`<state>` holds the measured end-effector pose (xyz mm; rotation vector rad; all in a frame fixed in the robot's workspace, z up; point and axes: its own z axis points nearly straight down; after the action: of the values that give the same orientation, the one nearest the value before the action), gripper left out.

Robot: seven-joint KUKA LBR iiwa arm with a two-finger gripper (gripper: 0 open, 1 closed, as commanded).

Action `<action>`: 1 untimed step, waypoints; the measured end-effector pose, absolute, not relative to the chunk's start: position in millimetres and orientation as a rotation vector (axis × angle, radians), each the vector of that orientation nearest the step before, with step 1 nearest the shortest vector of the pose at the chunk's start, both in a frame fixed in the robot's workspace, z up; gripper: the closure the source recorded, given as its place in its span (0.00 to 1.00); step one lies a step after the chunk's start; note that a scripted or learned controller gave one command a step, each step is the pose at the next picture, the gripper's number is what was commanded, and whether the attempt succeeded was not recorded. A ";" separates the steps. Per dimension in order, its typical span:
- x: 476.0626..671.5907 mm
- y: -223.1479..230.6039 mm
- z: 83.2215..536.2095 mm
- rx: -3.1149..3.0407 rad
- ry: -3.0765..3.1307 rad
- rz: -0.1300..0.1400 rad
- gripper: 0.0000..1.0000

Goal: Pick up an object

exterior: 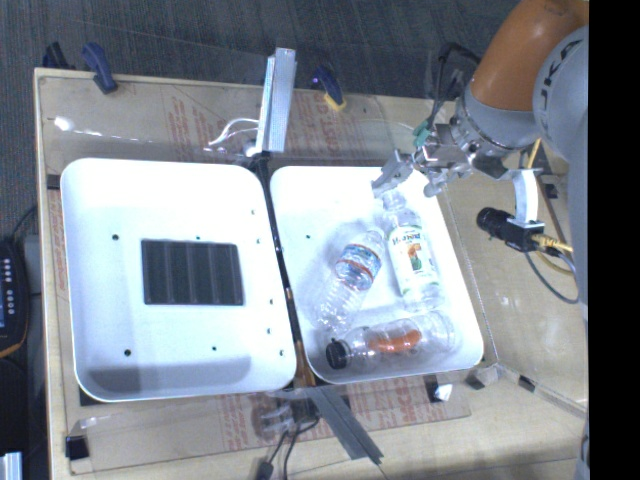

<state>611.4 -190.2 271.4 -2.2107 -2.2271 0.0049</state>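
Three clear plastic bottles lie in the right bin (300, 208). One with a green and white label (412, 255) points its cap toward the bin's far edge. A second with a blue label (354, 271) lies at a slant in the middle. The third, with an orange label and a black cap (388, 344), rests along the near wall. My gripper (413, 177) hangs over the far right corner of this bin, just above the cap of the green-labelled bottle. It is open, with nothing between its fingers.
The left bin (90, 208) holds a dark ridged rectangular block (192, 272) near its middle. A metal bar (277, 98) stands upright behind the gap between the bins. Blue clamps (98, 66) grip the bench's far edge.
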 end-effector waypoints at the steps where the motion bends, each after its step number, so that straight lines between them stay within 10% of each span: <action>1: 587.3 -182.0 129.5 -2.018 -2.407 0.004 0.00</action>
<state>587.3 -182.0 129.5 -2.0179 -2.4069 0.0037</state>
